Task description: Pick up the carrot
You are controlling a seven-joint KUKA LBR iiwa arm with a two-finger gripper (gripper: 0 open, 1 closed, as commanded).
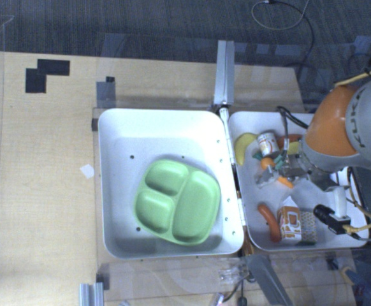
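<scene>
Camera view: we see the jaws (281, 169) down in the right bin (252, 238), right over the carrot (282, 181), which lies mid-bin. We cannot tell whether they are apart or together. Sausage (269, 220) and a carton (295, 225) sit nearer; a green sectioned tray (177, 201) sits in the left bin (118, 139).

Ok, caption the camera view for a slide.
Gripper over the carrot in the right bin; green divided tray in the left bin.
</scene>
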